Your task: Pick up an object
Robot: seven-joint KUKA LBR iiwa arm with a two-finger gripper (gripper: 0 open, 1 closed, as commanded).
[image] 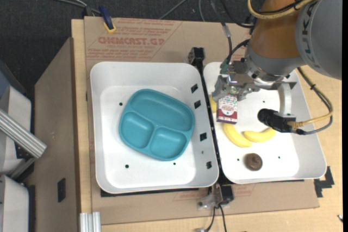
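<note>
A small red-and-white carton [227, 109] with a printed picture on its face lies at the left side of the right bin [305, 161], close to the wall between the bins. The gripper [232, 88] sits directly above the carton's upper edge, touching or nearly so; its opening cannot be told from here, nor whether it grips the carton. The left bin [102, 117] holds a teal divided plate [156, 124]. The right bin also holds a banana [247, 137] just below the carton and a small brown round object [253, 161] below that.
</note>
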